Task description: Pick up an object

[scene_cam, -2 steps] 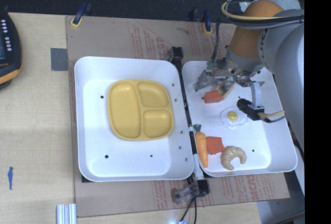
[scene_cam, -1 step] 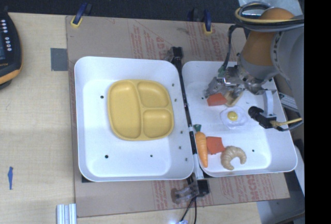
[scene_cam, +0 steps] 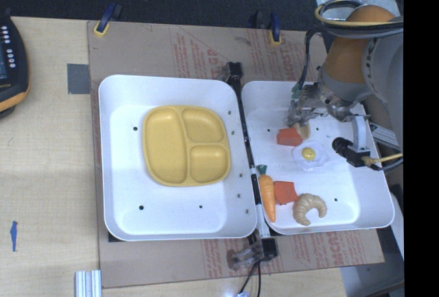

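Fingers [scene_cam: 299,119] of the gripper [scene_cam: 300,125] point down into the right bin [scene_cam: 370,217], just above the red block [scene_cam: 289,136]; whether they are parted or closed cannot be told, seemingly nothing held. Step in hand: descent to grasp. Next: closing squarely on the block, clear of the fried egg [scene_cam: 309,155].

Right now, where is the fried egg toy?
The white fried egg toy with a yellow yolk lies in the right white bin, just below the red block and above the tan croissant.
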Robot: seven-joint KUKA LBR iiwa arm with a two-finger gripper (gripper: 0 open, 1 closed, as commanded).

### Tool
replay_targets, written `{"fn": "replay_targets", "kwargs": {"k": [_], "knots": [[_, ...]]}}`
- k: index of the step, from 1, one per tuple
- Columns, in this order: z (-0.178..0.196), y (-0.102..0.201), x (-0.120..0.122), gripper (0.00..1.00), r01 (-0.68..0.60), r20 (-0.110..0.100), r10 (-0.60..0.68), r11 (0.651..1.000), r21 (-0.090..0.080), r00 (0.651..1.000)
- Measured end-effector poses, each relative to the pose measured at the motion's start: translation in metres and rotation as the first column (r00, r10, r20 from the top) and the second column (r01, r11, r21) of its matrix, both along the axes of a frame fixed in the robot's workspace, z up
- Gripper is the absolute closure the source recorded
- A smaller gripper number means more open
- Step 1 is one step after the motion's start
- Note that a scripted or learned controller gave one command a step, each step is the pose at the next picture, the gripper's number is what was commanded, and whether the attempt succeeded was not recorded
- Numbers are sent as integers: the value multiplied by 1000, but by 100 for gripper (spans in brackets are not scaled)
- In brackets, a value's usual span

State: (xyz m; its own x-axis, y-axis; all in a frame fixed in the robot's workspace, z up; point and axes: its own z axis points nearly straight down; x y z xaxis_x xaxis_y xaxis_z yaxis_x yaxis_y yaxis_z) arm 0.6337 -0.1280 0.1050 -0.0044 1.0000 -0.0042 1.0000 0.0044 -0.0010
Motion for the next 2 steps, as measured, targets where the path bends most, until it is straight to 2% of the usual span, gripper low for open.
{"fn": "replay_targets", "kwargs": {"k": [1,2], "knots": [[-1,0,0,0,-1,-2,1,1000,0,1000],[-12,14,-15,0,0,-1,0,1000,1,1000]]}}
